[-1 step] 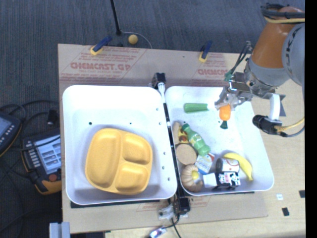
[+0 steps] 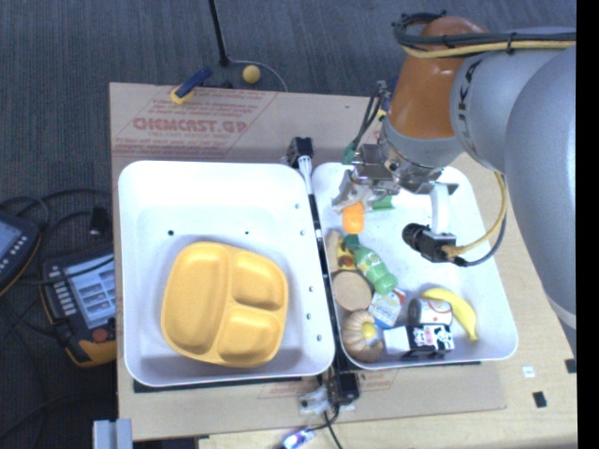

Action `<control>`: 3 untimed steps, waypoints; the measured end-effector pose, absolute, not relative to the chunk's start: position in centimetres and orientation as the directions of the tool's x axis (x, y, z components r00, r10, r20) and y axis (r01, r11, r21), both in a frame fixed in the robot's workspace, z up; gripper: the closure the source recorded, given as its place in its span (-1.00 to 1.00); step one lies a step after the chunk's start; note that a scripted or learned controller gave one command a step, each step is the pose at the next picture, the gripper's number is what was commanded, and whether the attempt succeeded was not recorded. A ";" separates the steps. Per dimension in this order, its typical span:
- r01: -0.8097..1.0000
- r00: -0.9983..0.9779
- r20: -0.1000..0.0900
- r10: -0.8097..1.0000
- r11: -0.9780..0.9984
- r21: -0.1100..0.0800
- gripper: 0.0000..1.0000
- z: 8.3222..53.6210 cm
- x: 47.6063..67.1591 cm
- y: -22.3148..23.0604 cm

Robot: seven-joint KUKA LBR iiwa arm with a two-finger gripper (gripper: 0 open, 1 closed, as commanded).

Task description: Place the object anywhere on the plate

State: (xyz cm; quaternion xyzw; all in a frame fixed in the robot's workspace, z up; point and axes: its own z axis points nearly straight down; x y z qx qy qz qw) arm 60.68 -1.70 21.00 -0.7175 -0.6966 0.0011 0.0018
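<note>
A yellow plate [image 2: 225, 300] with three compartments lies in the left bin [image 2: 150, 195], toward its front. My gripper [image 2: 358, 195] is over the back left part of the right bin [image 2: 487, 330], close to the divider between the bins. A small orange object [image 2: 353, 219] sits directly under the gripper's tip, touching or nearly touching it. The gripper body hides the top of that object, so I cannot tell whether it is held.
The right bin holds several items: a green bottle [image 2: 372, 265], a round brown thing [image 2: 352, 291], a bun-like thing [image 2: 361, 335], a banana [image 2: 454, 309] and a small black and white carton [image 2: 429, 338]. A black cylinder [image 2: 426, 241] on a cable hangs beside the arm.
</note>
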 end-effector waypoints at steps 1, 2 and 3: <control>0.999 0.039 0.000 0.999 -0.039 -0.008 1.00 19.6 57.6 6.3; 0.999 -0.054 0.000 0.999 0.054 -0.005 1.00 20.5 56.6 14.2; 0.999 -0.050 -0.002 0.999 0.050 -0.005 -1.00 20.5 56.6 13.9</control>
